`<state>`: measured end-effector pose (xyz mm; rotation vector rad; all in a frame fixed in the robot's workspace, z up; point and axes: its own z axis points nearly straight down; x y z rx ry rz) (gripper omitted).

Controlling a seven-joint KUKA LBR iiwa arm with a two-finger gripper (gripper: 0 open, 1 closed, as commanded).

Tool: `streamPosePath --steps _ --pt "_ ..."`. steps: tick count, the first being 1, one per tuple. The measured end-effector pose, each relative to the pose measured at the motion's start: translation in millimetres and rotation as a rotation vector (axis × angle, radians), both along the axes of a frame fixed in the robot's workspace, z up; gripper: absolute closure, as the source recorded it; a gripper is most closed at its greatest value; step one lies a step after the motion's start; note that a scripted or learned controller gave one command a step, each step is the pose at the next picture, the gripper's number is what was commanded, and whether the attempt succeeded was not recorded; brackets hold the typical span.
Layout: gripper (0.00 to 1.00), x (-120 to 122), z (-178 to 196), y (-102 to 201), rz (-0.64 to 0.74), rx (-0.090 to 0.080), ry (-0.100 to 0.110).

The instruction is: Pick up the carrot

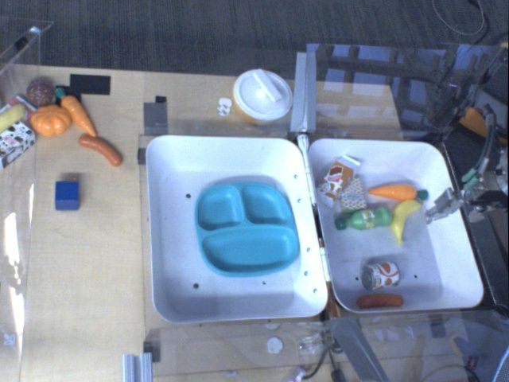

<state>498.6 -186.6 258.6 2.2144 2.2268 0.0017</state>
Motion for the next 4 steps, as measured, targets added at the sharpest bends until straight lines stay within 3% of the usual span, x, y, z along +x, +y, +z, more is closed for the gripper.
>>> streamPosePath --steps 1,2,3,4 --pt "0.0 63 -51 4 -0.009 -0.001 -0.001" --pt "0.0 114 -144 16 0.133 -0.01 -0.033" --pt "0.0 122 -169 -13 0.072 -0.003 -0.01" --pt "1.0 123 -158 -12 0.077 -0.003 -0.012"
